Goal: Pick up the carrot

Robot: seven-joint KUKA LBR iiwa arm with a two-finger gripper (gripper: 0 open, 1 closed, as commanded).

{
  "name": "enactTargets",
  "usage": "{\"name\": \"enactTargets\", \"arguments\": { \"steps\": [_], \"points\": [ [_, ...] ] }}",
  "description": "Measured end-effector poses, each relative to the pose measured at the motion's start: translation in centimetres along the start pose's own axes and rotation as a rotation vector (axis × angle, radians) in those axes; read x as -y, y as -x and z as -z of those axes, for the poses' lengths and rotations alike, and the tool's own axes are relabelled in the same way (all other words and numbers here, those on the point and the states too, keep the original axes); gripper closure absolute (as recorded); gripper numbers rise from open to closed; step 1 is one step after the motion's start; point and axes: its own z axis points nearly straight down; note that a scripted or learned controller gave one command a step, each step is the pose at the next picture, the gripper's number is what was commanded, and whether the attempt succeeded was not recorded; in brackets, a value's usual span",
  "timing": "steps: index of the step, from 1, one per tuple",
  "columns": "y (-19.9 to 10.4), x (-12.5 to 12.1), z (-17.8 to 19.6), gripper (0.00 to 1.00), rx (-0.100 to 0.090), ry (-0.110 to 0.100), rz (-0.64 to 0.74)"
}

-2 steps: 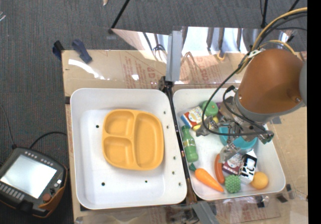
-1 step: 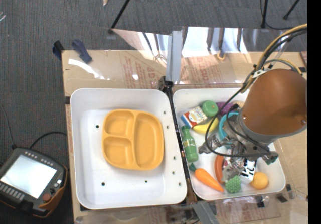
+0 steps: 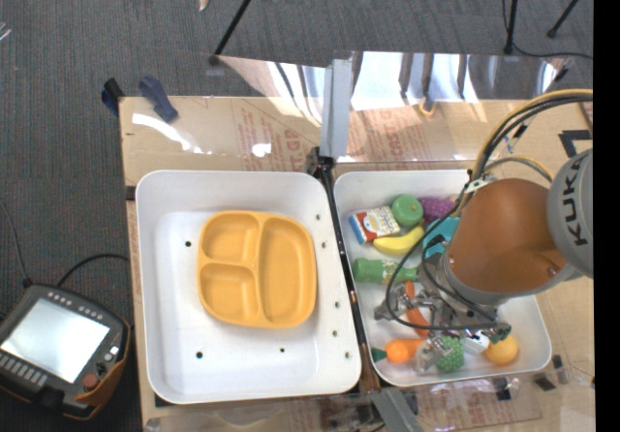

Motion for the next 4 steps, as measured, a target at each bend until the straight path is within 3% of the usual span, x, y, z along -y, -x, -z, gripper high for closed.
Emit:
{"name": "enactTargets", "arguments": {
  "steps": [1, 2, 3, 4],
  "points": [
    [-0.1, -0.6, 0.2, 0.0, 0.005, -0.003, 0.012],
    [-0.1, 0.1, 0.3, 0.0, 0.007, -0.006, 0.339],
    [5.5, -0.8, 10.6, 0.0, 0.013, -0.011, 0.503],
    [0.5, -3.9, 10.2, 0.0, 0.006, -0.005, 0.571]
  ]
}}
